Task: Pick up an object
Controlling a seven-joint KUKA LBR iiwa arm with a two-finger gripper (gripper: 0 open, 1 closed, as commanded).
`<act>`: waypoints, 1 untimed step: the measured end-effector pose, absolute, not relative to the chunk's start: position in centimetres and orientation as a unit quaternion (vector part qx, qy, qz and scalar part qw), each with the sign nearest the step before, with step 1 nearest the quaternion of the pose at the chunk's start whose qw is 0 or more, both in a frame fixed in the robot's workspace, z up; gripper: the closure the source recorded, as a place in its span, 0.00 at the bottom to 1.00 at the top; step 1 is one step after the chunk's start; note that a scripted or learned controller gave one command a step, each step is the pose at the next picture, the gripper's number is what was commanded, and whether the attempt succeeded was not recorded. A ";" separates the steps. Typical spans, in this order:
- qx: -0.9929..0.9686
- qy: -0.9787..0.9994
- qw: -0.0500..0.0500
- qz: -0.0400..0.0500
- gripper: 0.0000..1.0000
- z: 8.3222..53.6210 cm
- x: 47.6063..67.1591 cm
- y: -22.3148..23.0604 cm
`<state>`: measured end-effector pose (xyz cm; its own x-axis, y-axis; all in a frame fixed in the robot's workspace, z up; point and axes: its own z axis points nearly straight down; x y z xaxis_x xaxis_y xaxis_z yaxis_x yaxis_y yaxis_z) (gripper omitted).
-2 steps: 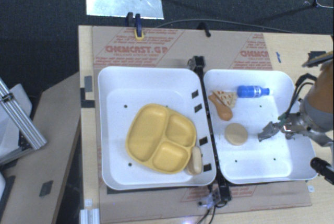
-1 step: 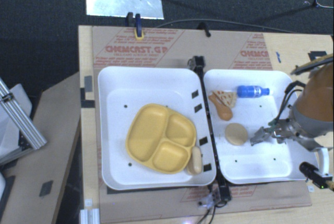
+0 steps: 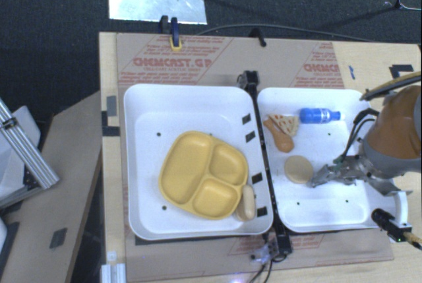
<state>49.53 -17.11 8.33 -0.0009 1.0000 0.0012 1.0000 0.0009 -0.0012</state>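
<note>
Low at the near right, the arm's tool [image 3: 321, 177] hovers in the right bin [image 3: 330, 219]; whether it is clenched, I cannot tell. Just left of it lies a tan disc [image 3: 298, 169], probably light, stiff, best pinched across its rim.

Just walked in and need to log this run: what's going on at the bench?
The arm reaches in from the right over the right bin, with its tool low beside a tan disc. Nothing is visibly held. That bin also holds a blue bottle and a cone-shaped toy. The left bin holds a yellow tray with a pale piece at its edge.
</note>
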 end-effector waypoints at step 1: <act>-0.706 -0.708 -0.002 -0.001 1.00 9.5 49.7 -17.2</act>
